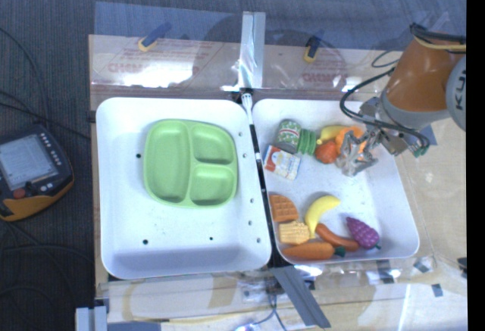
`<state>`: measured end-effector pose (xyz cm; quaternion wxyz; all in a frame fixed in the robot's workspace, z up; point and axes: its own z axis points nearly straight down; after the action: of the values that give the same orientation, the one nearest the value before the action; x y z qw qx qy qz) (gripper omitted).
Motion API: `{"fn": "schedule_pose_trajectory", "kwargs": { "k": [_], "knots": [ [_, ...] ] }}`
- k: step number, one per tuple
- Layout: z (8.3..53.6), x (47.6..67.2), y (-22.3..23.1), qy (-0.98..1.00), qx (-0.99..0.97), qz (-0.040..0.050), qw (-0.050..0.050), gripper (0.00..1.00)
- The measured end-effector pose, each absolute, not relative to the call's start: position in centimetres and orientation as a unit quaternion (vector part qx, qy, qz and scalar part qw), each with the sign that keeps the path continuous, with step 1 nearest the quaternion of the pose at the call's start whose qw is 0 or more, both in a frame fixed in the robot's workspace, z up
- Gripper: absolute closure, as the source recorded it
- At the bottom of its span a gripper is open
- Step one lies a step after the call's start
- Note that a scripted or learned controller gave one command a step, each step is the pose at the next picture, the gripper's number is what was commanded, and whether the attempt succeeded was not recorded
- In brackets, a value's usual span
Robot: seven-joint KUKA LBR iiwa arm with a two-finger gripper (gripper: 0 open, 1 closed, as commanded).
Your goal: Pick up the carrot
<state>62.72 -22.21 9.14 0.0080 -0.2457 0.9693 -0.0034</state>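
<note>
From above, I see the gripper [356, 153] at the upper right of the right bin [394, 193], its fingers pinching the carrot [353, 138]. The green plate [189, 163] lies in the left bin [121, 231].

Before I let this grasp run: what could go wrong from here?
1. The claw sits low in a tight cluster beside a yellow piece and a red-orange piece, so it may catch the wrong one.
2. A long orange piece, possibly the carrot, lies at the opposite end of the right bin, so the claw may be off target.
3. That piece is crowded by a cracker and a red piece, leaving little room.
</note>
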Motion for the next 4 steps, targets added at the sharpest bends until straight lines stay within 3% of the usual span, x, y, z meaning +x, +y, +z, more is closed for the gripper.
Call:
{"fn": "schedule_pose_trajectory", "kwargs": {
  "k": [1,2,3,4],
  "knots": [
    [9.3,54.7,-22.3,0.994,-0.108,-0.0035,0.009,1.0],
    [9.1,54.6,-22.3,0.994,-0.108,-0.0032,0.008,0.0],
    [9.2,64.7,-22.5,0.998,0.058,0.0005,-0.01,0.0],
    [10.4,65.3,-22.4,0.998,0.059,-0.0036,0.007,1.0]
  ]
}}
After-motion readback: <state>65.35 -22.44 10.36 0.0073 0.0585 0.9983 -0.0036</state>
